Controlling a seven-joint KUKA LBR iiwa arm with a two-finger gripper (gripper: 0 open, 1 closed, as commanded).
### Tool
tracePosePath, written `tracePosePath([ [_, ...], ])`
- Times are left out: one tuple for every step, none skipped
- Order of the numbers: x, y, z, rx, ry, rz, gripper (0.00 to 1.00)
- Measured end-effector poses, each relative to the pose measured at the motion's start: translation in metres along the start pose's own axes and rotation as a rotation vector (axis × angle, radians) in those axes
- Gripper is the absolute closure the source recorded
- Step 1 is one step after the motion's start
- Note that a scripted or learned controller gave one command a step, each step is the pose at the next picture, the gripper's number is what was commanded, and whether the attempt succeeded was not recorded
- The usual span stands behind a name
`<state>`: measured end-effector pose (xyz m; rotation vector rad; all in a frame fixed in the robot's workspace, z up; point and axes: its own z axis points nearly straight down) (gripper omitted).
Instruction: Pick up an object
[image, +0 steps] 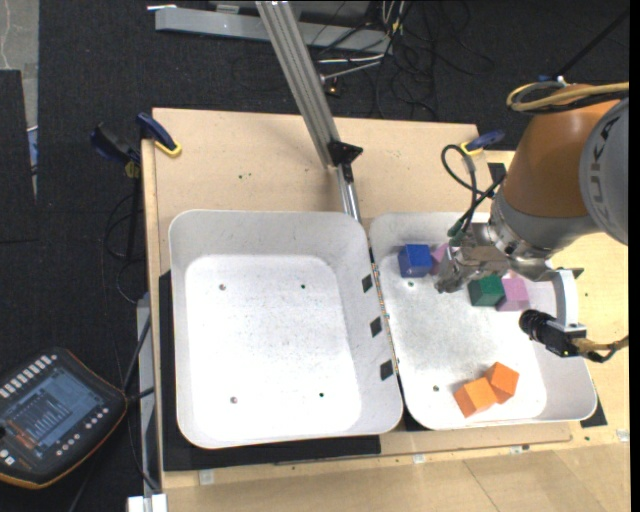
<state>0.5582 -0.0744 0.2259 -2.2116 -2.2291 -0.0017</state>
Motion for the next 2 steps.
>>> tracePosePath([
  [0.058,0.000,-0.011,-0.002,0.000,-0.002,1.00],
  [0.118,-0.004,-0.018,-0.001,0.001,-0.002,1.00],
])
